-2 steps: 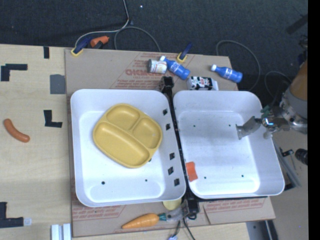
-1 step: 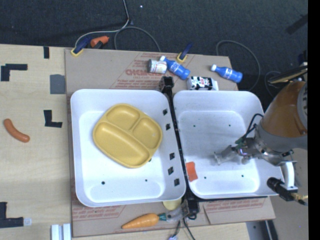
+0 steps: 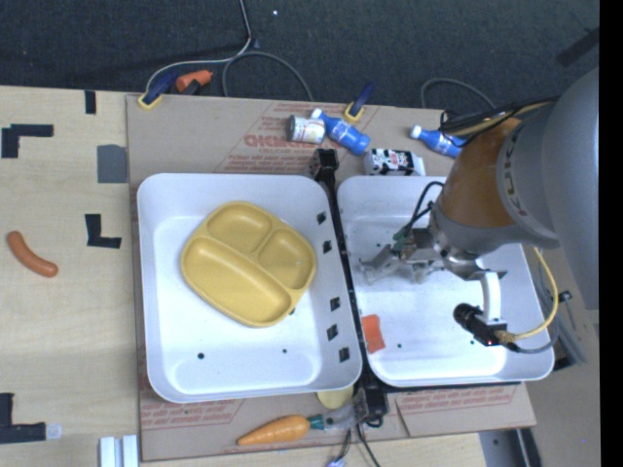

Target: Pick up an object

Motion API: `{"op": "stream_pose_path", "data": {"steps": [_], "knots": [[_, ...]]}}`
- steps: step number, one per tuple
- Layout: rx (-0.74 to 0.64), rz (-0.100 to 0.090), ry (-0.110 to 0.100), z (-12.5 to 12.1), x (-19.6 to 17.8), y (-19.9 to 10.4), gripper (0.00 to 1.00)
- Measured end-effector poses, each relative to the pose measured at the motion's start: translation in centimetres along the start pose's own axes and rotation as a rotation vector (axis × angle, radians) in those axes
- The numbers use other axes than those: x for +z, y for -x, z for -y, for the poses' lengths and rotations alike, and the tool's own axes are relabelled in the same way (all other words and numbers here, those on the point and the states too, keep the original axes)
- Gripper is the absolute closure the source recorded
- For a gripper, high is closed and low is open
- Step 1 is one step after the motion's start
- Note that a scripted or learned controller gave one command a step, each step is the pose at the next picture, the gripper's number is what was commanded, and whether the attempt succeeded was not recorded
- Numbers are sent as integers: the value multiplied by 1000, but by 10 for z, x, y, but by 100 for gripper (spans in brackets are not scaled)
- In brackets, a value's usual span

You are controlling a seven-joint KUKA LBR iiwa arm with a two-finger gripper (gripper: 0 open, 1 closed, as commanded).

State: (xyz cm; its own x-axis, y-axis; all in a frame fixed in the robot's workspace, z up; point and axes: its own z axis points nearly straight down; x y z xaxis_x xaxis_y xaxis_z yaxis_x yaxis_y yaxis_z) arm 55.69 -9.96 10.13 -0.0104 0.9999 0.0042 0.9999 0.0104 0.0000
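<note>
A small orange block (image 3: 373, 334) lies in the right bin (image 3: 438, 363), near its left wall and towards the front. My gripper (image 3: 385, 259) is low inside the same bin, near the left-centre, pointing left, a short way behind the block and apart from it. I see nothing held in it. The grey arm with its orange band (image 3: 477, 178) comes in from the right over the bin. In the left bin (image 3: 165, 358) lies a yellow divided plate (image 3: 250, 261).
An orange carrot (image 3: 275, 430) lies on the cardboard in front of the bins. A sausage-like toy (image 3: 31, 254) rests on the bench at far left. Blue-and-white clamps (image 3: 331, 129) and a black-and-white item (image 3: 394, 161) sit behind the bins.
</note>
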Motion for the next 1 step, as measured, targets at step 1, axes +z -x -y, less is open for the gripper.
{"op": "stream_pose_path", "data": {"steps": [1], "knots": [[5,6,4,-89,17,-1,0]]}}
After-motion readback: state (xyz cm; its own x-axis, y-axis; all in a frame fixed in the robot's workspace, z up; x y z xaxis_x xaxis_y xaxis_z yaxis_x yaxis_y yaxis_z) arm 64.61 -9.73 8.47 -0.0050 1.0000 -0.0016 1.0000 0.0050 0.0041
